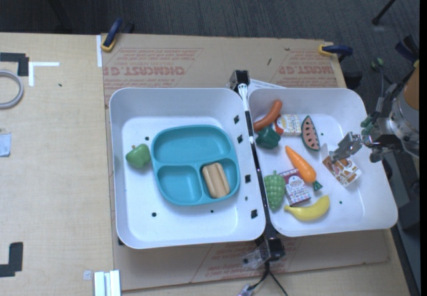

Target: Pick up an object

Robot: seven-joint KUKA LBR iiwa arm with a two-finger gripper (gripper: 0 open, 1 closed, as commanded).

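My gripper [346,146] hangs over the right side of the right bin [373,211], reaching in from the right. Directly below and touching it in the view lies a small white and orange packet [343,171]; I cannot tell whether the packet is held. Also in this bin are an orange carrot [301,164], a yellow banana [308,209], a watermelon slice [310,133], a red sausage [268,115], a dark green pepper [268,139], a small red box [295,187], a green bumpy vegetable [274,189] and a small white carton [291,125].
The left bin [133,221] holds a teal divided tray [183,148] with a bread roll [215,179] in one compartment, and a green fruit [138,156] beside the tray. A clip joins the two bins at the far edge [239,79]. Cardboard lies under both bins.
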